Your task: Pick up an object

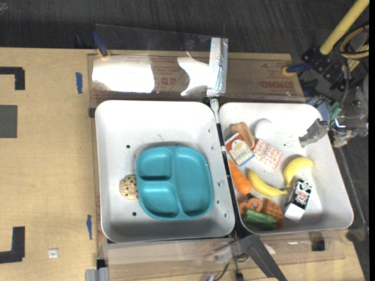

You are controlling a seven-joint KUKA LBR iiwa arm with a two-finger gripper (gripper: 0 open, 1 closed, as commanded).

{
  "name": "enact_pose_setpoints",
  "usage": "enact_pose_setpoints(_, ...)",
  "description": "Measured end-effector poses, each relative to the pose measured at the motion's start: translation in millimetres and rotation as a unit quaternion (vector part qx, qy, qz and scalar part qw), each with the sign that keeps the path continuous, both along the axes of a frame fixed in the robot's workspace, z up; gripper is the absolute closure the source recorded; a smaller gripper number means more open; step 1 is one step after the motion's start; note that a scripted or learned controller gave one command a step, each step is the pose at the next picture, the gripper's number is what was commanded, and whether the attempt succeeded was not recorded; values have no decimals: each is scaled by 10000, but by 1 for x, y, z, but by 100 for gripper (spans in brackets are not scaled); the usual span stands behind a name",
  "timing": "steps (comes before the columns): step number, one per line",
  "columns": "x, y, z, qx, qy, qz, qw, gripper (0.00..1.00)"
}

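- Hand (316, 132): a grey, angular part at the right rim of the right bin (343, 183), well right of the teal tray (174, 180); most of the arm behind it is cut off by the frame edge and lost in cable clutter, and whether it is spread or closed cannot be told.
- Teal tray: smooth moulded plastic with rounded corners and three compartments, lying flat in the left bin (111, 133); it hides much of that bin's floor.
- Cookie (129, 187): round, pale and speckled, touching the tray's left edge; its right side is tucked under the tray rim.
- Banana (281, 177): yellow, smooth and curved, in the right bin, right of the tray; apart from the hand.
- Carrot (239, 180): orange and tapered, just right of the tray across the wall between the bins.
- Two small cartons (253, 151): flat printed card, upper right of the tray; the print is too small to read.
- Black-and-white box (299, 198): right of the banana's lower end, tilted; its markings are unclear.
- Green piece (259, 217): low in the right bin, beside a brown waffle-textured item (272, 207); the two overlap and their outlines are hard to separate.
- Desk (41, 157): tan board left of the tray, with black corner marks and blue tape.
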State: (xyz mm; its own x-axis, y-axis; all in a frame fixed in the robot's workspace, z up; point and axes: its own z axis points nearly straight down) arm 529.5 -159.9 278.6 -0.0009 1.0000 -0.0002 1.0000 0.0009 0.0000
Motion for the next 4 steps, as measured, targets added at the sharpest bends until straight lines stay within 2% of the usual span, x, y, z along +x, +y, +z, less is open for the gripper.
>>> enact_pose_setpoints(1,14,93,-97,15,33,602,9982,0)
enact_pose_setpoints(2,-52,64,-153,5,24,775,9970,0)
enact_pose_setpoints(3,-49,78,-93,1,-16,580,9983,0)
enact_pose_setpoints(4,-49,103,-94,4,-3,2055,9787,0)
